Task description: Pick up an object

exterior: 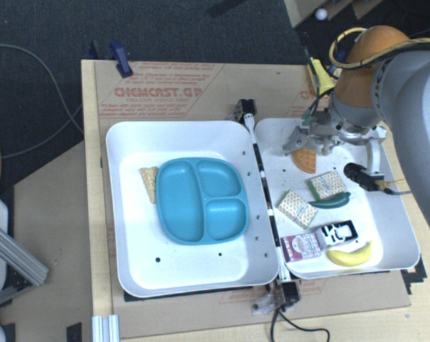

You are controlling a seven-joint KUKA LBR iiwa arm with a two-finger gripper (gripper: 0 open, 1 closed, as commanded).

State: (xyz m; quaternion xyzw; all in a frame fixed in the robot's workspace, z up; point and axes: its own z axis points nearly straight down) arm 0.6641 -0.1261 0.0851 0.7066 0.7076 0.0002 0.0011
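In the camera view, the grey arm [414, 98] comes in from the right and covers the far right corner of the right bin [387, 216]. Its orange band [368, 63] sits above the tool [309, 140]. The tool hangs low over the bin's far end, and from this slant it cannot be told whether it is apart or together.

An orange wedge-shaped piece [305, 161] lies just under the tool on its near side. The tool hides the piece's upper edge, so it is unclear whether the two touch.

Nearer the camera in the same bin lie several other things:
- a green-patterned packet [327, 184]
- a dark green pod-like thing [332, 201] touching that packet
- a speckled packet [295, 207]
- a maroon carton [302, 246]
- a black-and-white item [340, 231]
- a banana [349, 254]

The print on them is too small to read.

In the left bin [129, 255], a blue divided plate [201, 199] covers part of a tan cracker [149, 181]. The brown table [165, 91] bears red letters reading "CHEMCAST"; the rest is too faint to read.
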